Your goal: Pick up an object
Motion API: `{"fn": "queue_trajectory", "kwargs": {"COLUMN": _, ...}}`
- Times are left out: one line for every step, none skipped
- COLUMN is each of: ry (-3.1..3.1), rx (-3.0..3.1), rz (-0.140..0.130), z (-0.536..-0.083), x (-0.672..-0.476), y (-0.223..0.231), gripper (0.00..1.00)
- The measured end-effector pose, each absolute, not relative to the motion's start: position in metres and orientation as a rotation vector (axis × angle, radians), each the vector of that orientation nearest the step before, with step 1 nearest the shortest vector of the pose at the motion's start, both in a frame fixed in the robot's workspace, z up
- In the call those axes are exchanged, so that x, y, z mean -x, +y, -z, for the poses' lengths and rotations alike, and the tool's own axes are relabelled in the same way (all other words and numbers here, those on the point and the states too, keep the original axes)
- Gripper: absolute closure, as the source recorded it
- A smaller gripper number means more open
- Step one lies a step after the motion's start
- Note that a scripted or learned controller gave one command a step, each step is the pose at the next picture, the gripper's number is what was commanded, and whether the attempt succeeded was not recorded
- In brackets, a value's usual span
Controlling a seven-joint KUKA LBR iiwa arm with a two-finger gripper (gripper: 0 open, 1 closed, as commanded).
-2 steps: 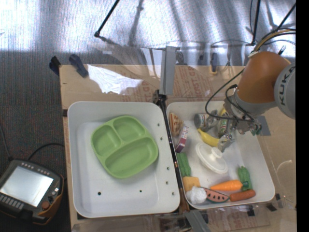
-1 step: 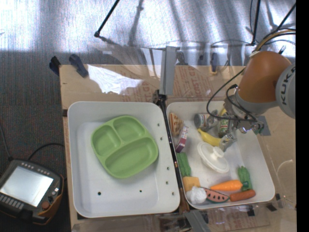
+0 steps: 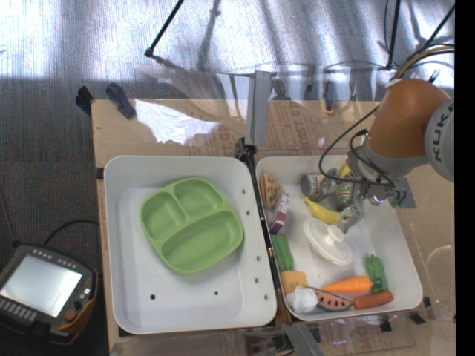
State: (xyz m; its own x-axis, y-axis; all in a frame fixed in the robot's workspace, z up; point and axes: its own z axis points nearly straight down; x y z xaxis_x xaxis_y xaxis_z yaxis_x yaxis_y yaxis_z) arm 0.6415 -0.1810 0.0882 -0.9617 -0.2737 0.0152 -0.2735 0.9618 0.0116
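Your gripper (image 3: 352, 215) hangs in the right bin (image 3: 404, 247), fingers slightly apart and clamped on nothing, just above the white lid (image 3: 327, 242) beside the banana (image 3: 323, 211) and cans (image 3: 318, 183).

The left bin (image 3: 119, 191) has much free room: a green divided plate (image 3: 192, 223) lies in its middle, and bare floor runs along its near and left sides. The right bin (image 3: 404, 254) is crowded. A banana (image 3: 320, 212), cans (image 3: 318, 184) and a white lid (image 3: 327, 241) fill its far and middle part, where the arm (image 3: 404, 121) hangs over. A carrot (image 3: 349, 285), a sausage (image 3: 372, 300) and a watermelon slice (image 3: 331, 300) block the near edge. Some bare floor shows at its right side.
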Motion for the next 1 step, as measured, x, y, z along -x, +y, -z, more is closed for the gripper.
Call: {"fn": "queue_trajectory", "kwargs": {"ry": -3.102, "rx": -0.381, "rz": 0.014, "z": -0.088, "x": -0.6426, "y": -0.1897, "gripper": 0.0}}
